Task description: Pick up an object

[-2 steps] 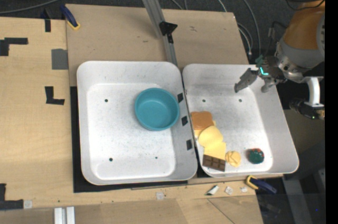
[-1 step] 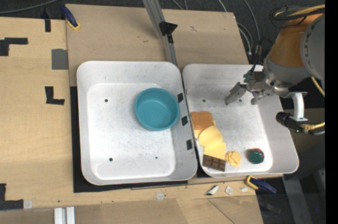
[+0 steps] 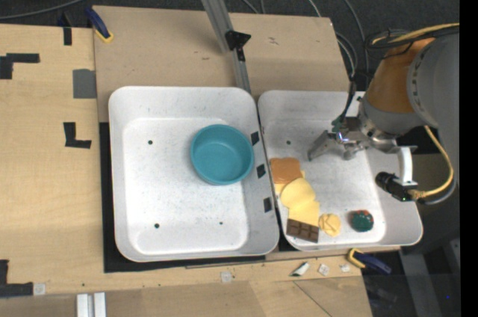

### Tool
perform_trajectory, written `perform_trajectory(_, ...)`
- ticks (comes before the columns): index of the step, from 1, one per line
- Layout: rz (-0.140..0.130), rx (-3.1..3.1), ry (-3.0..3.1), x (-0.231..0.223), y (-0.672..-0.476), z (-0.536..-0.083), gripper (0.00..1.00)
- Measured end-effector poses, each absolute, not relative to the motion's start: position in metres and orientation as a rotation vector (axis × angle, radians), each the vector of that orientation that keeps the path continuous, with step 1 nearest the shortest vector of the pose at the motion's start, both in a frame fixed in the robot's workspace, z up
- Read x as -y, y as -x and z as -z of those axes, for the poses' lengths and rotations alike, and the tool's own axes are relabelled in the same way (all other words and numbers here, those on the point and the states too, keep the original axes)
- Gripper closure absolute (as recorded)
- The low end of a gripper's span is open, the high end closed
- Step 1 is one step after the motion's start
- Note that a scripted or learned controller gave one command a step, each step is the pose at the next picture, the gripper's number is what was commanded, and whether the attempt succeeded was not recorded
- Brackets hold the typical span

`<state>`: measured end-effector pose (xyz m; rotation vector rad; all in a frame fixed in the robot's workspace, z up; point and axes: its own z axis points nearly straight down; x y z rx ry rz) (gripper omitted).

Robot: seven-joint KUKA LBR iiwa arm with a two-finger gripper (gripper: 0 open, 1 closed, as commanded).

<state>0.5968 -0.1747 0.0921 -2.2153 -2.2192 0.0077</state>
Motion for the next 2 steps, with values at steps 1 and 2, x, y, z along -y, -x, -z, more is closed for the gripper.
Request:
perform_trajectory(1,-0.003,2.223,2.216,0.174,-0.598,-0.106,1.00)
perform_trajectory(2,0.003,2.226,2.223,0.175,-0.596,-0.168,1.00)
